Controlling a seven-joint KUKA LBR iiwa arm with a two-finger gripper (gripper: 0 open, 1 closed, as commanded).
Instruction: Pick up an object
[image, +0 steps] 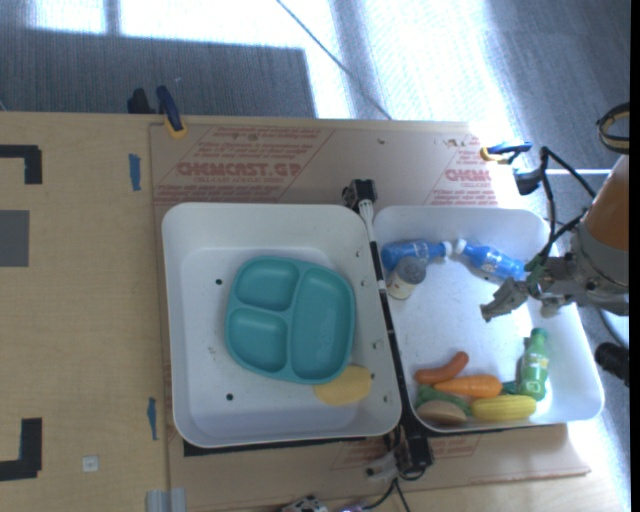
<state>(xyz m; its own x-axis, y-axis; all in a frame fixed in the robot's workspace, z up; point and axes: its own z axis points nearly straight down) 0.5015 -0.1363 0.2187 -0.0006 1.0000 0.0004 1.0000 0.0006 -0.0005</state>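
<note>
My gripper (517, 306) hangs over the right bin (575, 345), near its right wall, open with nothing between its fingers. Just below it a green bottle (534, 366) stands against that wall. To its upper left lies a blue bottle (490, 260), and another blue bottle (412, 251) lies by the divider beside a small grey-capped cup (404, 279). Along the bin's front edge lie a red sausage (441, 369), an orange carrot (468, 385), a yellow corn cob (503, 407) and a brown-and-green burger piece (443, 409).
The left bin (190, 330) holds a teal divided plate (290, 318) and a yellow lemon-like piece (343, 386) at the plate's lower right corner. A black clip (358, 192) sits at the top of the divider between the bins. Cables run at the upper right.
</note>
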